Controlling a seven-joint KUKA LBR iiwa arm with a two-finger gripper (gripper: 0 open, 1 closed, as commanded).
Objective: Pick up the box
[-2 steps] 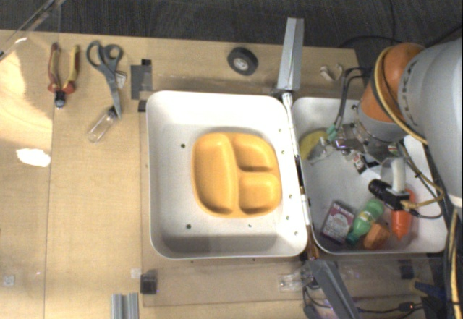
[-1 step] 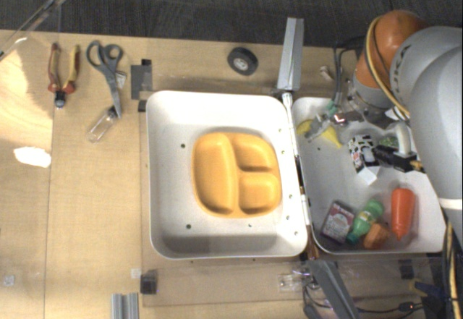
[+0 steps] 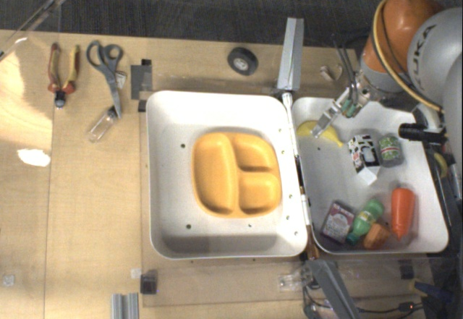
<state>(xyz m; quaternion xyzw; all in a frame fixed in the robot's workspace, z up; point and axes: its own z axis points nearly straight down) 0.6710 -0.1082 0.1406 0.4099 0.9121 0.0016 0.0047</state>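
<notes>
A black-and-white box lies in the middle of the right bin, with a white tag at its lower end. A second, small purple box sits at that bin's front left. My gripper hangs over the bin's back left corner, slanting down-left from the wrist. Its tip is right at a yellow object. It stands to the upper left of the black-and-white box, apart from it, and nothing shows in its grasp.
The right bin also holds a green can, an orange carrot, a green bottle and an orange piece. A yellow divided tray fills the left bin. Scissors, pliers and a tape roll lie on the bench.
</notes>
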